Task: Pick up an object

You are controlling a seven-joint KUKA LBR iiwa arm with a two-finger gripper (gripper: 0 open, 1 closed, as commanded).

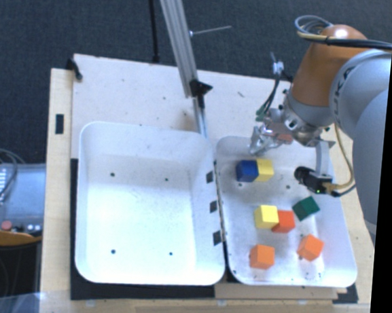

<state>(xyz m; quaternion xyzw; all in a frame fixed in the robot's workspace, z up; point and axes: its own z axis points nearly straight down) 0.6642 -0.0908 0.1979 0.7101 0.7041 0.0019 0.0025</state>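
The right bin [336,267] holds several small cubes. A blue cube [246,170] touches a yellow cube [266,168] near the bin's far left. Further forward a second yellow cube [266,216] sits against a red cube [285,221], with a green cube [306,208] to their right. Two orange cubes [262,256] [310,247] lie near the front rim. My gripper [260,144] hangs at the bin's far edge, just behind the blue and yellow pair, and nothing shows in its grasp.
The left bin [143,209] stands beside the right one, their rims meeting in the middle. A slanted metal rail [181,49] rises behind the bins. A black part with cables [313,180] hangs from the wrist over the right bin.
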